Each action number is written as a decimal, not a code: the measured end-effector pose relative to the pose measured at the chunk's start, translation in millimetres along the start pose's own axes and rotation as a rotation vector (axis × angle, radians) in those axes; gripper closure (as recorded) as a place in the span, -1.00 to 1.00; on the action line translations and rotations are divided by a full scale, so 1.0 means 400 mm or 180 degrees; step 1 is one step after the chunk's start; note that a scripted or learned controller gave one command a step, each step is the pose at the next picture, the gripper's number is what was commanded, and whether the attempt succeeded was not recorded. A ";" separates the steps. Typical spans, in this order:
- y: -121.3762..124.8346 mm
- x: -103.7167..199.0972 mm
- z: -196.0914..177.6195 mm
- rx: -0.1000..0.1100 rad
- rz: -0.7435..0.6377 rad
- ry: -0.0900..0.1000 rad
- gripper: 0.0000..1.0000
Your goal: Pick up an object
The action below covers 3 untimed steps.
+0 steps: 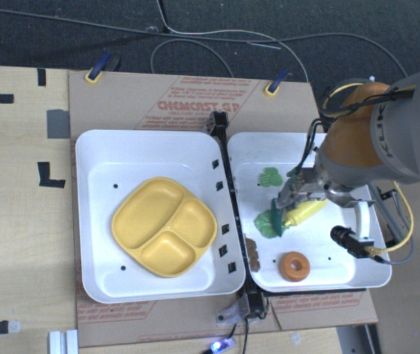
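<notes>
The right bin (257,150) holds a small light green piece (270,176), a darker green leafy item (269,223), a yellow corn-like object (307,212) and an orange ring (294,265). My gripper (289,200) is low in this bin, its dark fingers right at the yellow object's left end, where it meets the darker green item. The wrist hides how the fingers stand. The grey arm with its orange band (353,135) comes in from the right above the bin.
The left bin (91,161) contains a yellow divided plate (165,226). A small brown item (252,253) lies by the divider between the bins. Cables run over the dark floor behind the bench.
</notes>
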<state>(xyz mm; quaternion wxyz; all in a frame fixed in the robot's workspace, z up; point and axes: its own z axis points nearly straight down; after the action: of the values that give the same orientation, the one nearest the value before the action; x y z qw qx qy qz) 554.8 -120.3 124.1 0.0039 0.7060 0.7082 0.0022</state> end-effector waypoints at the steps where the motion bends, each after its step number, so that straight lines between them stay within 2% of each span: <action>1: 0.015 0.005 -0.108 0.0021 0.0005 0.0005 1.00; 2: 0.013 0.001 -0.213 0.0020 0.0006 0.0005 1.00; 3: 0.015 0.002 -0.272 0.0023 0.0006 0.0006 1.00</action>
<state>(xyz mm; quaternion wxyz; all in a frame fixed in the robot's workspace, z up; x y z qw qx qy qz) 559.8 -119.3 232.7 0.0007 0.7067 0.7075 0.0002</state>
